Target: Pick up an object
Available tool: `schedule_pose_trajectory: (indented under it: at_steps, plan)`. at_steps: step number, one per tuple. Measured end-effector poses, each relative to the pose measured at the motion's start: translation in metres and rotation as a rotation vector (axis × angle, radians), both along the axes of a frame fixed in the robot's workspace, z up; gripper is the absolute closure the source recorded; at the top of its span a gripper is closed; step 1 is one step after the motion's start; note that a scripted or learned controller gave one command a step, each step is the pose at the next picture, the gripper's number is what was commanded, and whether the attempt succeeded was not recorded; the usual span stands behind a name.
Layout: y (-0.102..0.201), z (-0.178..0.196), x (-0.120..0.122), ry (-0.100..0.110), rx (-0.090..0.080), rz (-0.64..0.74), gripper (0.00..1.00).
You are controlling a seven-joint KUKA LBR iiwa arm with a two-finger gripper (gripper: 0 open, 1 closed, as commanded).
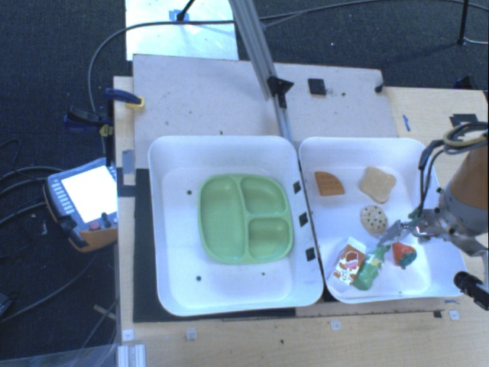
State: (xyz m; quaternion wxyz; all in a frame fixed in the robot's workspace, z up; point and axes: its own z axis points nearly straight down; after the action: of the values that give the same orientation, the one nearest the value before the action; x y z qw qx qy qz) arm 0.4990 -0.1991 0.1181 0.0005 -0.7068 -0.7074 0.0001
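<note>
The right bin (pixel 412 150) holds several small items: an orange wedge (pixel 329 183), a pale toast-like piece (pixel 377 183), a round speckled cookie (pixel 374 219), a red-and-white packet (pixel 349 264), a green bottle (pixel 369 271) lying tilted, and a red and teal object (pixel 404 254). My gripper (pixel 399 232) reaches in from the right edge and hangs low over the bin. It sits just right of the cookie and directly above the red and teal object. I see nothing held in it.
The left bin (pixel 172 205) holds a green divided plate (pixel 246 219). A slanted metal pole (pixel 260 48) crosses the board behind the bins. A handheld pendant (pixel 84 202) lies off the bench at the left.
</note>
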Motion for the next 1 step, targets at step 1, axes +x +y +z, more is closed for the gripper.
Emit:
schedule_pose_trajectory:
  at_steps: [1]
  plan:
    - [-0.0007, 0.0126, 0.0014, -0.004, -0.002, 0.001, 1.0]
